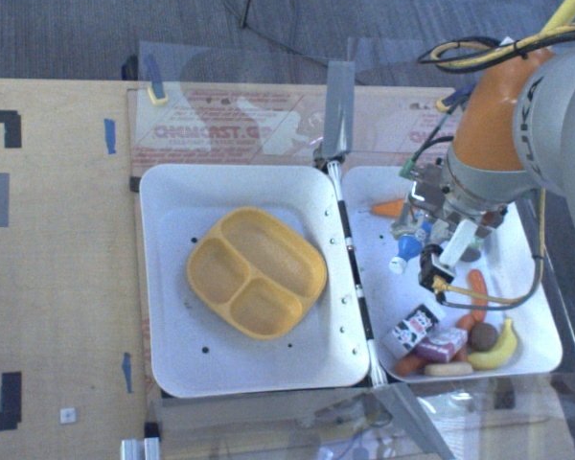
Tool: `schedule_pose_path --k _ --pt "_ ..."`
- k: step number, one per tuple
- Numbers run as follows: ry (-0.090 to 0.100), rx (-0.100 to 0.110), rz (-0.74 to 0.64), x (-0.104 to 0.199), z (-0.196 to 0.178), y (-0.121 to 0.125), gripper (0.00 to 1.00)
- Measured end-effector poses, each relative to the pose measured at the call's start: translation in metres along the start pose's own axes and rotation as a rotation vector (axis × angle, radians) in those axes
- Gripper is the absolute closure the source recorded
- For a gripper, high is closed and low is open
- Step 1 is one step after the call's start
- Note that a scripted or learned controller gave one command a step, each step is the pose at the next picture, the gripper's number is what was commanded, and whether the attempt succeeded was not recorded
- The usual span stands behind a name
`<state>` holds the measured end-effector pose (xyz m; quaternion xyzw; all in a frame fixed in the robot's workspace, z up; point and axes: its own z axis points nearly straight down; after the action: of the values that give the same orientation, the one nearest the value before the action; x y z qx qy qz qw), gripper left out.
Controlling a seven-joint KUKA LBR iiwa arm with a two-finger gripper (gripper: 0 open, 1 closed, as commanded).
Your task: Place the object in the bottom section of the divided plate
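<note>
A yellow divided plate (257, 271) lies in the left bin (163, 353), with one large section at the top right and two smaller ones at the left and bottom. My gripper (420, 220) hangs over the upper left part of the right bin (548, 351). A blue bottle with a white cap (406, 249) lies just below it, and an orange carrot (387, 208) just to its left. Nothing is visibly held.
Along the right bin's lower edge lie a black-and-white carton (415, 328), a pink block (444, 345), a brown ball (483, 335), a banana (495, 349) and an orange-red sausage (477, 286). A metal divider (350, 257) separates the bins.
</note>
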<state>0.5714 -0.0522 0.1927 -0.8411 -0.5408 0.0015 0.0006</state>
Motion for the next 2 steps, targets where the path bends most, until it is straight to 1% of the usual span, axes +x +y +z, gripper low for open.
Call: schedule_pose_path --k 1,2 --pt "0.001 0.002 0.011 0.062 0.009 -0.028 1.00" --pt "0.001 -0.003 -0.191 0.134 0.008 -0.022 1.00"
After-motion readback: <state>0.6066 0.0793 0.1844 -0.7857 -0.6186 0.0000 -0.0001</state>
